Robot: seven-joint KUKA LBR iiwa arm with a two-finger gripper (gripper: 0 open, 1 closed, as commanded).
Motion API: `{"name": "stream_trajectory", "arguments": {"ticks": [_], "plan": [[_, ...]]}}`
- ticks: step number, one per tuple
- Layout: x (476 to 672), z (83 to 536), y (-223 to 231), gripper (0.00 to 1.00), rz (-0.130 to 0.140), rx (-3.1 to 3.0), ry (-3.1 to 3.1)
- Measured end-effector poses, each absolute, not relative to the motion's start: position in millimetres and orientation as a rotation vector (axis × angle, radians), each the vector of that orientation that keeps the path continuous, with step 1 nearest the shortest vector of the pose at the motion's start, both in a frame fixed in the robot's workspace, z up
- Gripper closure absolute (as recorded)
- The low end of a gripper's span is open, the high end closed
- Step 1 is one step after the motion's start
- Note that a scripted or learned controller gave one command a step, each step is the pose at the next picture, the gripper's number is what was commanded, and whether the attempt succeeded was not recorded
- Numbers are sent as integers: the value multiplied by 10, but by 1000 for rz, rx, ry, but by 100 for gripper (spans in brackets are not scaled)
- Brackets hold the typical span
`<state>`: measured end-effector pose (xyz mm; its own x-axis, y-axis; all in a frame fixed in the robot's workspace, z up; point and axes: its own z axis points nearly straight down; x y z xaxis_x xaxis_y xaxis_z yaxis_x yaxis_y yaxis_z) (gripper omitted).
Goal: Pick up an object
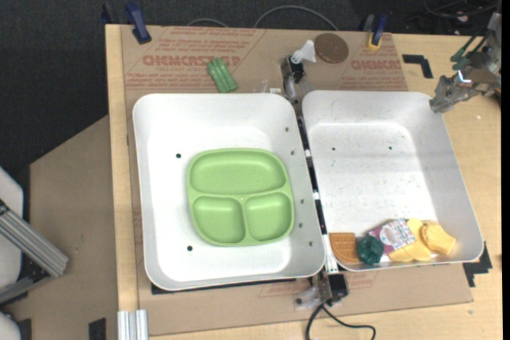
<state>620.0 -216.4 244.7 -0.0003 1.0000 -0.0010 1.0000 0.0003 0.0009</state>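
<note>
Evidently nothing is picked yet: the end effector (443, 97), its state impossible to tell, hangs at the upper right, well apart from the toy pile (394, 241) in the right bin (382, 147).

Green divided tray (239, 196) in left bin (151, 171), toys (402, 241) in right bin (374, 139)

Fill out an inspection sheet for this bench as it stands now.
Surface: brown bench bearing left bin and right bin.
Job's things: small toys clustered in the right bin's near corner.
Clutter: green divided tray in the left bin; green item and brown disc on the bench.
Claw: claw at the right bin's far right corner, holding nothing seen.
Cables: cable at the near edge.
Surroundings: dark floor.
</note>
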Motion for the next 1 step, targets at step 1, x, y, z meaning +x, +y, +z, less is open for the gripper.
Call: {"name": "stream_trajectory", "arguments": {"ticks": [1], "plan": [[6200,2447,-2164,0,0,2220,2221]]}}
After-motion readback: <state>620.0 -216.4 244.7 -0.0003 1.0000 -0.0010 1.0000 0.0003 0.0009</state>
